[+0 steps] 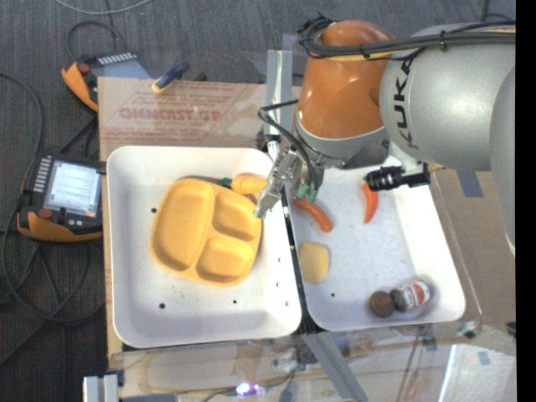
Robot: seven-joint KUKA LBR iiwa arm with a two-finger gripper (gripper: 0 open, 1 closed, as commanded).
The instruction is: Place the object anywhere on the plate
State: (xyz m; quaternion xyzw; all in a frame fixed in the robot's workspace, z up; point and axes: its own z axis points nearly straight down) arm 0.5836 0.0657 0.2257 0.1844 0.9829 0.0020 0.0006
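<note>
The pincer (280, 193) hangs below the arm's orange band, over the seam where the two white bins meet. Its metal fingers (270, 193) point down and to the left, and one tip reaches toward the upper right corner of the yellow plate (205, 229). I cannot tell whether the fingers are spread or pressed together, and nothing is plainly visible between them.

The yellow plate is a divided tray with three compartments. It lies tilted in the middle of the left bin (134, 308). Just above its upper right corner, beside the pincer, lies a small orange carrot (247, 182) with a dark green stem end; it is close to the plate's rim, and I cannot tell if it touches.

In the right bin (435, 249), an orange-red chili pepper (313, 214) lies just under the pincer, near the bin's left wall. A second red pepper (369, 201) lies further right, partly under the arm. Below the first pepper lies a pale tan round cookie-like disc (315, 262). Near the bin's lower right corner a small bottle (400, 298) with a dark cap and a red and white label lies on its side.

Left of the bench, a handheld control pendant (63, 195) with a lit screen lies on the dark carpet. A cardboard sheet (180, 120) lies behind the left bin.
</note>
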